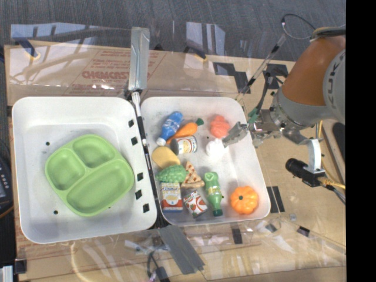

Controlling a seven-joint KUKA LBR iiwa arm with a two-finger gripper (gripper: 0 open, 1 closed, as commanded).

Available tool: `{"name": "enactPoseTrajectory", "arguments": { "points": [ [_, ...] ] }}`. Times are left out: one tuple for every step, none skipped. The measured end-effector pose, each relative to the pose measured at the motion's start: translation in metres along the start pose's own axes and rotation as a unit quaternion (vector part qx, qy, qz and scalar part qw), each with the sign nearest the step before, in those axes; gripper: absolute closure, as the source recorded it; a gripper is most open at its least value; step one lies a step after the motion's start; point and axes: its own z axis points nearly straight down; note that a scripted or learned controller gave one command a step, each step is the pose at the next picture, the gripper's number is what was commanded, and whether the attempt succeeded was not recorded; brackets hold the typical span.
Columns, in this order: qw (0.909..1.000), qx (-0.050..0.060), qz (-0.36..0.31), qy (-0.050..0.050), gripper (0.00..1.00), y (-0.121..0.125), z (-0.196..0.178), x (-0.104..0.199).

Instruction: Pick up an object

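The right bin (254, 157) holds a heap of toy food. In it are a blue bottle (171, 124), a carrot (186, 129), a pink lump (220, 125), a white ball-like piece (215, 148), a small can (185, 145) and a yellow piece (165, 157). Nearer the front lie a green leafy piece (171, 174), a pizza slice (191, 175), a green bottle (212, 192) and an orange pumpkin (244, 200). My gripper (236, 133) hangs over the bin's right side, just right of the pink lump and above the white piece. Nothing shows in its grasp.
The left bin (29, 122) holds a green divided plate (89, 174). A carton (171, 195) and a second can (195, 204) lie at the right bin's front. The arm's grey and orange body (311, 81) and cables stand right of the bins.
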Motion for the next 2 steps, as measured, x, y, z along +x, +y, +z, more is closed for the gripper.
{"name": "enactPoseTrajectory", "arguments": {
  "points": [
    [0.9995, 0.001, -0.03, 0.0, 0.0, 0.023, 0.078, 0.053],
    [0.998, 0.0, -0.062, 0.0, 0.0, -0.018, 0.144, 0.112]
  ]
}}
